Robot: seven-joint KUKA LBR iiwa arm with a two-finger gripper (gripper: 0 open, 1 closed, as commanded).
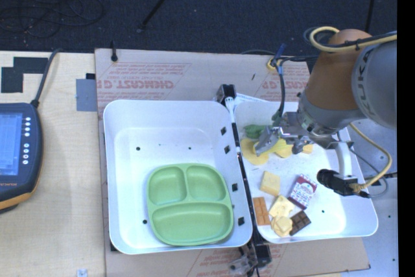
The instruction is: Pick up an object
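Dark carpet with loose cables lies behind the tabletop (pixel 65 74), which bears two shallow white bins. Across the left bin (pixel 123 139) a green three-compartment plastic tray (pixel 190 204) sits toward its near edge. Inside the right bin (pixel 363 220) the tool (pixel 280 141) hangs low by the far-left corner, over yellow and green toy food pieces (pixel 283 151). Whether its jaws are apart or together I cannot tell. Nothing looks lifted, so I judge the pick not yet made; a small red-and-white carton (pixel 301 192) and tan blocks (pixel 271 183) rest mid-bin.

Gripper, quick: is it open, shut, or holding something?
Gripper: cannot be told; it sits low in the right bin over the yellow pieces.
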